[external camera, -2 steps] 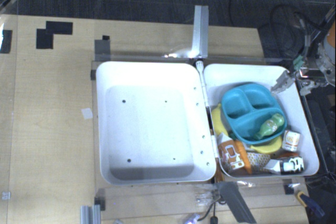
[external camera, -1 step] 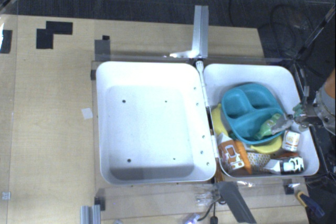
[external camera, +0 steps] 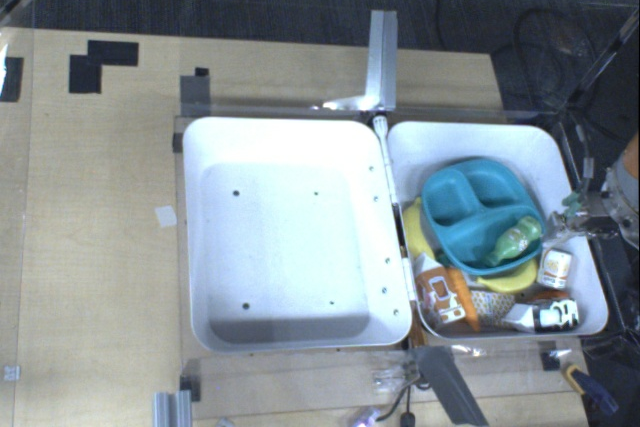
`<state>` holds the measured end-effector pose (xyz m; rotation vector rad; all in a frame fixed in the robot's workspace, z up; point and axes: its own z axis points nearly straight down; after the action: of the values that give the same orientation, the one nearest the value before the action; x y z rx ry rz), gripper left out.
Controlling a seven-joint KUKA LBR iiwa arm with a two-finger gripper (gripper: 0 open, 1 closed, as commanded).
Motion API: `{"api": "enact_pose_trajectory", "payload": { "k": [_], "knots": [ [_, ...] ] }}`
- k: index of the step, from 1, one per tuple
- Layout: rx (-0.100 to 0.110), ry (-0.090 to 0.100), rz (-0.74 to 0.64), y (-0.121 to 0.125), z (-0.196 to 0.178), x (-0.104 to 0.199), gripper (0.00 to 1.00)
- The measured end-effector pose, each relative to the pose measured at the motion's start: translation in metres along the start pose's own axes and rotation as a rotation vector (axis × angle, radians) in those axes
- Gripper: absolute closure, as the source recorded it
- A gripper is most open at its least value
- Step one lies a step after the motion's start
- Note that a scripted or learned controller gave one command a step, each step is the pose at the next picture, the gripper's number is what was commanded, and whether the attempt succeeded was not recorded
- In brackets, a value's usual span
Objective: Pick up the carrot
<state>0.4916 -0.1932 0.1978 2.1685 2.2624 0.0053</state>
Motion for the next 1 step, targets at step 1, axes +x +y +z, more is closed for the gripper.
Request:
{"api": "enact_pose_trajectory", "payload": {
  "k": [1],
  "knots": [
    [-0.001,0.0,-0.061,0.0011,-0.1474,0.0367,1.0]
  ]
}}
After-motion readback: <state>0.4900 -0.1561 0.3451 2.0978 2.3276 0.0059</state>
